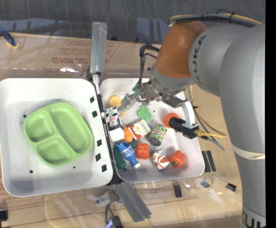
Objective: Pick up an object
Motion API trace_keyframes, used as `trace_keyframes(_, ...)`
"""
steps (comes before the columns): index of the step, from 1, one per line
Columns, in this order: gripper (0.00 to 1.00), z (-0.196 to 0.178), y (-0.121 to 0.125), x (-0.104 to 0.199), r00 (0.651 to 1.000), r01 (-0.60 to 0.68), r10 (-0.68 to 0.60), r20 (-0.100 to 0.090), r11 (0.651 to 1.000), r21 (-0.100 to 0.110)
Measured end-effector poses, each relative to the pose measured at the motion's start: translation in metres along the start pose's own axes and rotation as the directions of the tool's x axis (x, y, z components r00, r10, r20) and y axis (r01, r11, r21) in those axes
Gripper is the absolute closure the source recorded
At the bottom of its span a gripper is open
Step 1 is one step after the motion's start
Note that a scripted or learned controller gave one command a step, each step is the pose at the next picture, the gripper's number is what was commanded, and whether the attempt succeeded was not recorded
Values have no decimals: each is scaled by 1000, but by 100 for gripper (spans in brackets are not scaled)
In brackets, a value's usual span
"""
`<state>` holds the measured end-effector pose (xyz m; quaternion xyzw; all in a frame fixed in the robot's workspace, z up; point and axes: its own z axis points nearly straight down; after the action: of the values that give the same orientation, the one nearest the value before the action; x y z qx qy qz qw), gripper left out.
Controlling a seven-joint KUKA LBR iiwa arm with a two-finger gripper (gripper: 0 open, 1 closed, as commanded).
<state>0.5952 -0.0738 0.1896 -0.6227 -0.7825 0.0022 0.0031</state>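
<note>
The right bin (195, 167) holds a heap of small toy foods. Among them are a yellow round piece (114, 100), a cow-print carton (112, 118), a green leafy piece (145, 113), a striped snack packet (142, 128) and a green-labelled can (158, 134). Toward the front lie a blue bottle (129, 155), a red pepper (142, 151), a red-and-white can (161, 160) and another red pepper (178, 159). My gripper (130, 99) hangs over the bin's back left part, just right of the yellow piece and above the leafy piece. Nothing shows in its grasp.
The left bin (14, 175) carries a green divided plate (57, 133). A metal divider (98, 46) runs between the two bins. The arm's grey bulk and orange band (178, 51) cover the right bin's back right corner. A small orange piece (127, 136) sits beside the carton.
</note>
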Motion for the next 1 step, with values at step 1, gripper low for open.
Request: trace_keyframes(1, 0, 87, -28, -50, 1000, -14, 15, 16, 999, -30)
